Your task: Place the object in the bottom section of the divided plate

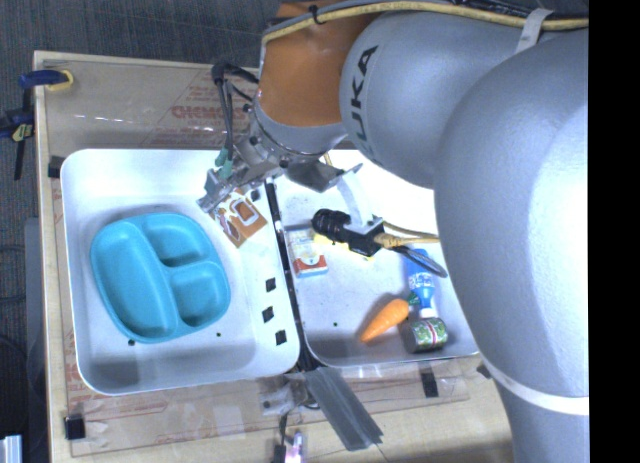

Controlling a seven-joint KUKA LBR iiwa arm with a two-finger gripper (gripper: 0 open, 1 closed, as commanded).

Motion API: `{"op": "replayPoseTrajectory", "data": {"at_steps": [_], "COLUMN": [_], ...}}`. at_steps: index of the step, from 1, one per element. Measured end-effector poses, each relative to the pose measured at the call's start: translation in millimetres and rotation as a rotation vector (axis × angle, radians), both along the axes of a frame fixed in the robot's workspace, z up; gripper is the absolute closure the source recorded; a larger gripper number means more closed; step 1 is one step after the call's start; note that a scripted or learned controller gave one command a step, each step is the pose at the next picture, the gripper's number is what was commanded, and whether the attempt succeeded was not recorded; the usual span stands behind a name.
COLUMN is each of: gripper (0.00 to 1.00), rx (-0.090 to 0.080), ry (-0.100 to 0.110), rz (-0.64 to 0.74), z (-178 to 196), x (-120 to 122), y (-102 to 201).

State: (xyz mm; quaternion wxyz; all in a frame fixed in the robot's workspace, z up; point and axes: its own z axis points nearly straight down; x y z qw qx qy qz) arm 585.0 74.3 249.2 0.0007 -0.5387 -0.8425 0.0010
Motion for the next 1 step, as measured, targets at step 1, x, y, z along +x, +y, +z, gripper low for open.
{"op": "replayPoseTrajectory", "data": {"at_steps": [1], "gripper": [1.0], "rx": [0.0], "ry": [0.0], "rz": [0.128], "z": [14.4], "x": [-12.6], "y": [60.6]}}
